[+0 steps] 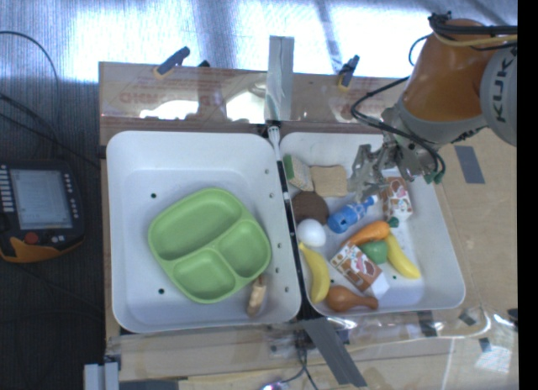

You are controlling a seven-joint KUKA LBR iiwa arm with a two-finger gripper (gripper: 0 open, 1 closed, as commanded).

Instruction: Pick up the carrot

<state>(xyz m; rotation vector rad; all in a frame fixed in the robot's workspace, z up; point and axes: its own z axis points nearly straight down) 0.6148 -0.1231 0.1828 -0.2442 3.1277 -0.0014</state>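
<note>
Camera view: the tool [378,170] hangs over the back of the right bin [450,287].
Tool state: I cannot tell.
Carrot [371,233]: it lies just in front of the tool, between the blue bottle [346,216] and a green piece [377,250].
Handling, I judge: light, stiff, smooth, tapered.
Hold: across the thick middle, since neighbours crowd both ends.

Orange carrot [371,232], lime-green divided plate [210,244], white bins [126,212], two yellow bananas [317,271], blue bottle [346,216], white ball [311,233], dk brown round item [309,207], red/white patterned carton [359,268], grey arm w/ orange band [445,81].
</note>
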